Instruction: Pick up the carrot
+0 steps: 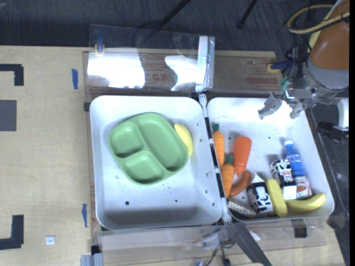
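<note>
Carrot (pixel 219 144) lies along the left wall of the right bin (pixel 319 148), beside other orange toy vegetables (pixel 242 154). Above that bin's far right corner hangs the gripper (pixel 283 107), fingers spread apart with nothing between them. The left bin (pixel 100 165) carries a green divided plate (pixel 147 147).

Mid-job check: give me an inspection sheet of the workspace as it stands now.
Surface: two white bins side by side on a wooden bench.
Job's things: several carrots in the right bin by the divider, none gripped.
Clutter: green tray and a yellow item in the left bin; bottle, corn, banana, cartons in the right.
Claw: claw above the right bin's far edge, apart from the carrots.
Cables: yellow cable by the arm.
Surroundings: dark floor, blue tape marks.
</note>
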Robot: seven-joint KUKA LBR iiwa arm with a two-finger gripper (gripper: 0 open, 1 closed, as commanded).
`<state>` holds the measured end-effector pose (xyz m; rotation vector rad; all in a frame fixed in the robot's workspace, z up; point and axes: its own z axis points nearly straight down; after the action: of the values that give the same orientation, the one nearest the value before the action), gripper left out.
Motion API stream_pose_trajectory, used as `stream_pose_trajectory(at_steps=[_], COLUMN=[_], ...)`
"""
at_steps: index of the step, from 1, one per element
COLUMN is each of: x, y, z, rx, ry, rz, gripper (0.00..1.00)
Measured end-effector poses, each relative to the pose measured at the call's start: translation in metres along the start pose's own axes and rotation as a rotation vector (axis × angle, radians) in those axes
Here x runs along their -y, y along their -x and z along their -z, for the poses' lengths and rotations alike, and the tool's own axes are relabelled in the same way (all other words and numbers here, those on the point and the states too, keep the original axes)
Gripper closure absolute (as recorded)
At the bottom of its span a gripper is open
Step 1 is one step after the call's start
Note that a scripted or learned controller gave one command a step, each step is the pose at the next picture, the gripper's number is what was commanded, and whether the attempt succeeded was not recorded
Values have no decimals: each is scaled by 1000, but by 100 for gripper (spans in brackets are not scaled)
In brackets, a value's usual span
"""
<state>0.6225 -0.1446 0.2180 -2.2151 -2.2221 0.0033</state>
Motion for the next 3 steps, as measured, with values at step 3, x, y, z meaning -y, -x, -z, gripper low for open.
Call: stream_pose_trajectory(at_steps=[3], x=[0], y=[-9], z=[-132], rx=[1], ry=[5], rz=[38], gripper=[0])
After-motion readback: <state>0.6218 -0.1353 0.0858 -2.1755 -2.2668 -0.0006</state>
